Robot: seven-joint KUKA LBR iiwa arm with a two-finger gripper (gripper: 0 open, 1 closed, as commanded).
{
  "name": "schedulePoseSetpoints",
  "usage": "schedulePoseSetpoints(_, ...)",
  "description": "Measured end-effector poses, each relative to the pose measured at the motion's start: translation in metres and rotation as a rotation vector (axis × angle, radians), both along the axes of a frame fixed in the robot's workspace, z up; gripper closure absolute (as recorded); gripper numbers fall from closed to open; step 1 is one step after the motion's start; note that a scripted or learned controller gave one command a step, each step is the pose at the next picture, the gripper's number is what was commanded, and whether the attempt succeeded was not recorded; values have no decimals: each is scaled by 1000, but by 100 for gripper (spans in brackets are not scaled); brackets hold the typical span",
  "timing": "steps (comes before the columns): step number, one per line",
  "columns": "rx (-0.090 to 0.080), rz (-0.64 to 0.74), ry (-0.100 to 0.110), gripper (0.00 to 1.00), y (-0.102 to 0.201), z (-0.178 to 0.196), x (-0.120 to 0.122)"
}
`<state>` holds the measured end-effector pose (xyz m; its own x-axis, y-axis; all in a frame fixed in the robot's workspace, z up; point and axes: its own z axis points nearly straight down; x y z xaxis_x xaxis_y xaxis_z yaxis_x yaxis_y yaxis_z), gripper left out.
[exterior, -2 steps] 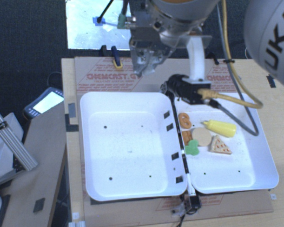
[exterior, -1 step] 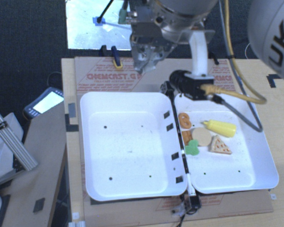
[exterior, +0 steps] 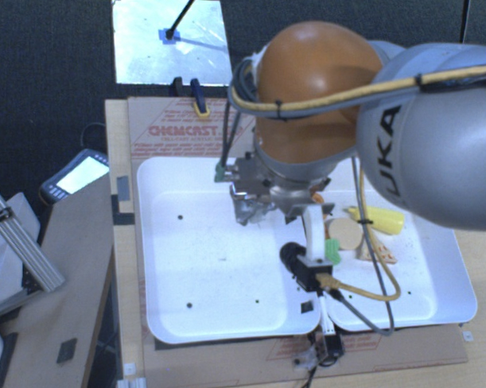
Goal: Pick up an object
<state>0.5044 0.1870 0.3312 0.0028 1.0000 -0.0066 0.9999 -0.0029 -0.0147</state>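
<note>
We saw the gripper (exterior: 263,204) low over the left bin (exterior: 189,255), near the frame's middle; we couldn't tell its grasp. It could come up with nothing, since the yellow toy (exterior: 381,219) and green block (exterior: 332,250) lay apart in the right bin (exterior: 437,294).

The grey arm with its orange band (exterior: 319,91) hides much of the right white bin (exterior: 446,301), and the gripper's fingertips beneath it.
</note>
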Motion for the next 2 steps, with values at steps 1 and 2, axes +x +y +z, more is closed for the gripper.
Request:
schedulePoseSetpoints(1, 10, 1, -24, 100, -32, 83, -17)
schedulePoseSetpoints(2, 15, 10, -32, 100, 1, 212, -18)
